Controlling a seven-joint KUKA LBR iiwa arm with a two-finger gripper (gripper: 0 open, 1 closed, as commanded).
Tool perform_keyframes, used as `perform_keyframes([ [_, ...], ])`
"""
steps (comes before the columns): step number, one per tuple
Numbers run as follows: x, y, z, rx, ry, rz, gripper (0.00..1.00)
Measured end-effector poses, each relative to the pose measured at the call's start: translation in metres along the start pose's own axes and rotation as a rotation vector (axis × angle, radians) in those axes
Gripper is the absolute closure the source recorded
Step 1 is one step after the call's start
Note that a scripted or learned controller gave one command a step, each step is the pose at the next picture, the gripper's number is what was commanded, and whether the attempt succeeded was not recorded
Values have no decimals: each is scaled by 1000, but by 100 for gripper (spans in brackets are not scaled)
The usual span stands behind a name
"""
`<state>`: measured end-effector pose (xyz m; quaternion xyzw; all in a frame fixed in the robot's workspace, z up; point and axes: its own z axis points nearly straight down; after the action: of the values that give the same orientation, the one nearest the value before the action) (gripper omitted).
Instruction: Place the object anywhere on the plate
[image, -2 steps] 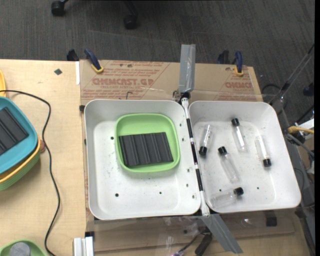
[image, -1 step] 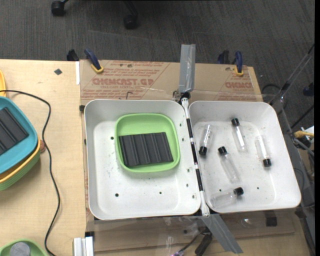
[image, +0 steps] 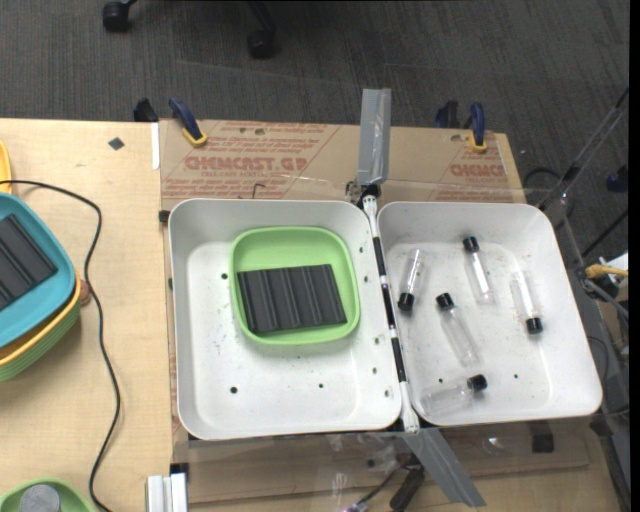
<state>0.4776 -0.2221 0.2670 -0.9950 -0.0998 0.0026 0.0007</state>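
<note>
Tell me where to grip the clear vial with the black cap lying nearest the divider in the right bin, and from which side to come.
Grip the clear plastic vial with the black cap across the middle of its tube, coming straight down from above. It lies flat on the floor of the right white bin, nearly parallel to the divider, so fingers would likely close best across its narrow width, with room left on the divider side.

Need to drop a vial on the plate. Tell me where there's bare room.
On the green plate, bare room is just the rim strip around the dark ribbed insert. The left bin floor is bare below and left of the plate. The right bin is crowded with scattered vials.
</note>
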Motion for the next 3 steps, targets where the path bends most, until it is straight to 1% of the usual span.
perform_keyframes([
  [2, 0, 0, -25, -2, 1, -3, 0],
  [3, 0, 0, -72, -2, 0, -4, 0],
])
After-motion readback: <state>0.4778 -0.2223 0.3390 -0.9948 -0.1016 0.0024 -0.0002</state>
